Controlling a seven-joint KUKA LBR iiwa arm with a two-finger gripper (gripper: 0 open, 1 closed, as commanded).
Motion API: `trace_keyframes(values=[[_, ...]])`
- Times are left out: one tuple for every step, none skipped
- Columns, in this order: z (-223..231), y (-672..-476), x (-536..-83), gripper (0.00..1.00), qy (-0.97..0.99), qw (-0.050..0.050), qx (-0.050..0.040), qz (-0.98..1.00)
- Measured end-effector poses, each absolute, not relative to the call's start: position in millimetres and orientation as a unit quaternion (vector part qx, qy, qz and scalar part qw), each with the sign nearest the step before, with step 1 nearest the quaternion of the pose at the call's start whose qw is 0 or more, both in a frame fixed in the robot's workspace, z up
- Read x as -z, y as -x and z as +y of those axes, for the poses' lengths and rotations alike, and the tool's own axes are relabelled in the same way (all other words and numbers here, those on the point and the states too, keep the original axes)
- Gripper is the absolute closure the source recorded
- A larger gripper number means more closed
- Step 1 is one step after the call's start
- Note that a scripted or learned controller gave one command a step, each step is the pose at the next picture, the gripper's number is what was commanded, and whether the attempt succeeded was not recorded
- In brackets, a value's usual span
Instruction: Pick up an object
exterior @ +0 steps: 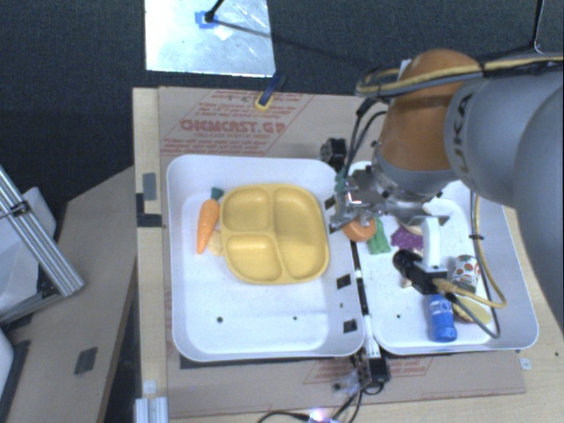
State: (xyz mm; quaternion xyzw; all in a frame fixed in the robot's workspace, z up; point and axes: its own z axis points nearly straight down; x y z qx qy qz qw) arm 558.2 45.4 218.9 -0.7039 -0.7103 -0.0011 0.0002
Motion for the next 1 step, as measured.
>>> trace_keyframes(values=[[92.5, -540.0, -228.5, 1.00, 0.704, 0.001, 0.0009, -0.710]])
